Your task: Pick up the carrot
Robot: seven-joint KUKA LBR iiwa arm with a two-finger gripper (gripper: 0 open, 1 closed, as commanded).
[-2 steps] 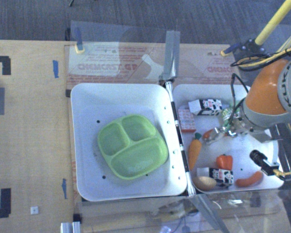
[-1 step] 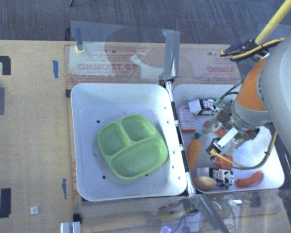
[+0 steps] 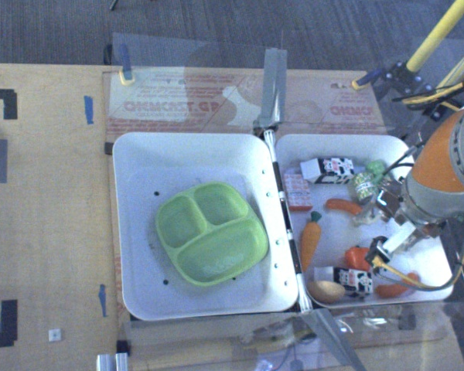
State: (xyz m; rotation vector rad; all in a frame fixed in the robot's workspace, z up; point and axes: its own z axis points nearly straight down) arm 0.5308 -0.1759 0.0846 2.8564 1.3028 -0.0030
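— Now, where's the carrot [image 3: 310, 243] sitting?
— It's lying in the right bin [image 3: 348, 144], close by its left wall. The gripper [image 3: 383, 203] is hovering off to its right; can't tell if it's clenched.

A robotics lab: tape-marked wooden bench [image 3: 46, 230], grey arm [image 3: 437, 199], carpet [image 3: 216, 6].

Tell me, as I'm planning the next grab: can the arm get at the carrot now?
Probably yes. The carrot lies uncovered in the right bin, nothing on top, and the arm is over that same bin.
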